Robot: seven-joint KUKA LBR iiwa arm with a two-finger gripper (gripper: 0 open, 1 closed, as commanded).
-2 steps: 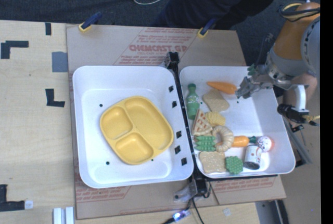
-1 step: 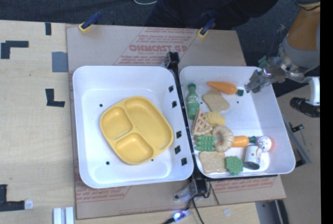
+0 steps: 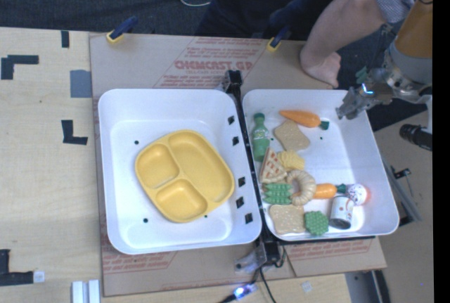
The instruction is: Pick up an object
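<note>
Two white bins sit side by side; the right bin (image 3: 377, 175) holds the toys, the left bin (image 3: 112, 154) a yellow divided plate (image 3: 184, 173). The gripper (image 3: 349, 106) hangs at the right bin's far right corner, just above the rim, and whether its fingers are apart or together cannot be told (they are small and dark). The carrot (image 3: 300, 117) lies nearest, just left of the gripper. A green bottle (image 3: 259, 135), crackers, a waffle and a small can (image 3: 341, 212) crowd the bin's left and near parts; bare floor lies along its right wall. The arm (image 3: 415, 34) enters from the upper right, slanting down.
</note>
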